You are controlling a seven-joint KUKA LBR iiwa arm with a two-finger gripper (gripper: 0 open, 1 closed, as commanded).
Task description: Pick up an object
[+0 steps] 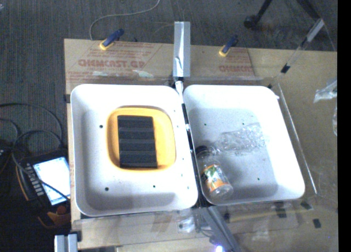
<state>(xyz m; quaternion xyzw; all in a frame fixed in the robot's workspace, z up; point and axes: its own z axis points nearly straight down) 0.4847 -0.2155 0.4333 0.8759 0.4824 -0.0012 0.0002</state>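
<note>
Left bin (82, 152): shallow white plastic tray with rounded corners, set on the brown cardboard-covered bench (137, 64). Holds one item, a yellow rounded-square sponge holder with a black ribbed pad on top (140, 140), lying flat near the middle, slightly toward the far wall. Clear white floor on all four sides of it, widest along the near edge and the left wall.

Right bin (285, 157): matching shallow white tray, touching the left bin along a shared middle rim. Holds two items. A small clear plastic bottle with a dark cap and an orange-and-green label (214, 177), lying on its side in the near-left corner, cap toward the middle rim, close beside the left wall and near the front wall. A crumpled piece of clear plastic film (241, 138), near the centre, just beyond the bottle and hard to outline against the white floor. Right half and far half of this tray floor open.

Bench fittings: two clamps with blue handles and yellow tips (111, 39) at the far edge; an upright grey metal strip (181, 50) between them, above the join of the trays.

Floor, left of bench: a handheld pendant with a lit screen (46, 182), with black cables.

End effector: state cannot be told.
</note>
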